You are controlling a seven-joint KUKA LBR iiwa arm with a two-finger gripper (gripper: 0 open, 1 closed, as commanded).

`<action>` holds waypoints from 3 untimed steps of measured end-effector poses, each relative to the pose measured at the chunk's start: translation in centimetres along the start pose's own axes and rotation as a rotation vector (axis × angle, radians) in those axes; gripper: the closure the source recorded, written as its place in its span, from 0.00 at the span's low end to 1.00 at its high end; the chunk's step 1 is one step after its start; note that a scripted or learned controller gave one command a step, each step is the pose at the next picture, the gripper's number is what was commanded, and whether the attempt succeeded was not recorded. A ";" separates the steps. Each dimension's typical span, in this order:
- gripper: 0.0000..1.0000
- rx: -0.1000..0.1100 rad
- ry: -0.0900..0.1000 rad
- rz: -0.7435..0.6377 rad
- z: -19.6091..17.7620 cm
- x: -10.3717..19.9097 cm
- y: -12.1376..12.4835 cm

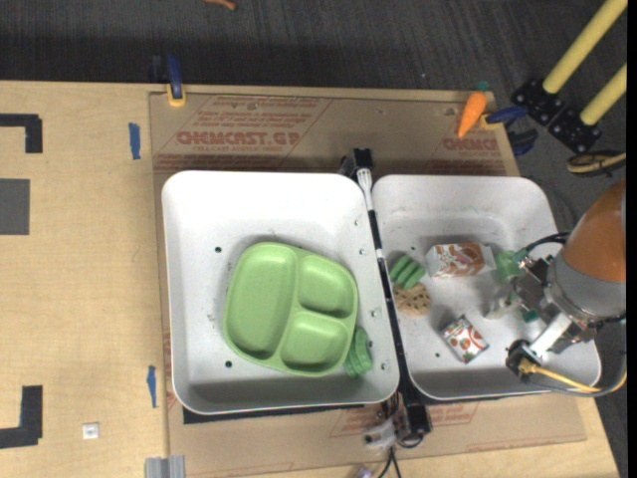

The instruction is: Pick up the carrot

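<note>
Orange is the colour you should check first: the carrot lies outside both bins, on the brown board beyond the far rim of the right bin, well apart from the gripper and up the frame from it. You will find the gripper low over the right bin's right half, at the end of the grey arm with its orange band, which enters from the right edge. Whether its fingers are spread or closed, you cannot tell from this camera view; the wrist hardware and cabling hide them, and nothing is visibly held between them. Just left of the gripper sits a red-and-white packet, and below and left of the gripper lies a second small red-and-white packet. Further left of the gripper, near the wall dividing the bins, you see a green ribbed item with a speckled cookie-like piece beside it. A small green object shows right at the gripper's upper side; contact cannot be confirmed. Far left of the gripper, the left bin holds a green divided tray, with a small green item at the tray's near right corner. A yellow cable loops below the gripper.
</note>
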State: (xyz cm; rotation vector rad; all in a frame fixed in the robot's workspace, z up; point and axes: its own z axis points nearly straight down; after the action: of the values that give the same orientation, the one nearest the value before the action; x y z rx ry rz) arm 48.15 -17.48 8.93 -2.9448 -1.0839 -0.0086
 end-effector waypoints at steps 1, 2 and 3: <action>0.00 0.023 0.017 0.141 0.0 -1.8 2.8; 0.00 0.004 -0.006 -0.469 -1.1 -1.5 1.3; 0.00 0.004 -0.007 -0.325 -1.3 3.8 -4.6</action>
State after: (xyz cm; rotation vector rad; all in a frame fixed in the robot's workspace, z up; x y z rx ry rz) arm 48.12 -11.53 10.30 -2.7301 -1.5459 0.0025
